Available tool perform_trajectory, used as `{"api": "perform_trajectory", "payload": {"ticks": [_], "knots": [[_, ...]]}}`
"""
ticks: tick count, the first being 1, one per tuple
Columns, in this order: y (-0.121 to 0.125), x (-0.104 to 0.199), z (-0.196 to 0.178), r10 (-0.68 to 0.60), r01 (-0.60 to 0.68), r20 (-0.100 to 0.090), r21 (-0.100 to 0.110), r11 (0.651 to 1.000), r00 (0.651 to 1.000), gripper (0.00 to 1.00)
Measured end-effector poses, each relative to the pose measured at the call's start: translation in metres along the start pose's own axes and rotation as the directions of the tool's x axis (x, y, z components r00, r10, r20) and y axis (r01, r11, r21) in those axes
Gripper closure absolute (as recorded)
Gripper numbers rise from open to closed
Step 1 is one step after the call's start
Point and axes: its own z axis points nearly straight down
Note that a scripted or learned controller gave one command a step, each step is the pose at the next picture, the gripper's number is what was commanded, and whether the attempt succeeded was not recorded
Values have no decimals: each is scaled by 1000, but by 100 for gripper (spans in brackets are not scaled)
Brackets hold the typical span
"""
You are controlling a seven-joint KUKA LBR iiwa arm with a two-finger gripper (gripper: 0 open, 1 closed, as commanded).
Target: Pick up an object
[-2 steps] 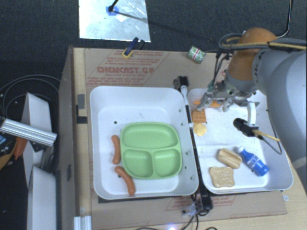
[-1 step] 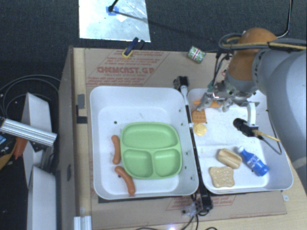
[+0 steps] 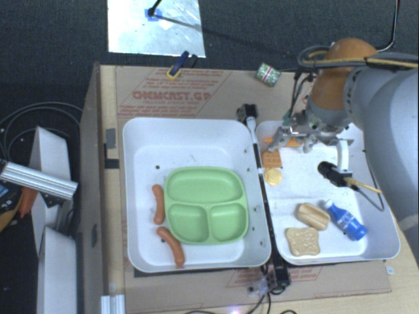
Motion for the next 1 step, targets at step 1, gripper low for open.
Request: {"api": "perform_trajectory", "payload": {"ticks": [1], "knots": [[0, 1, 0, 0, 0, 0, 0, 1000, 1000, 0]]}}
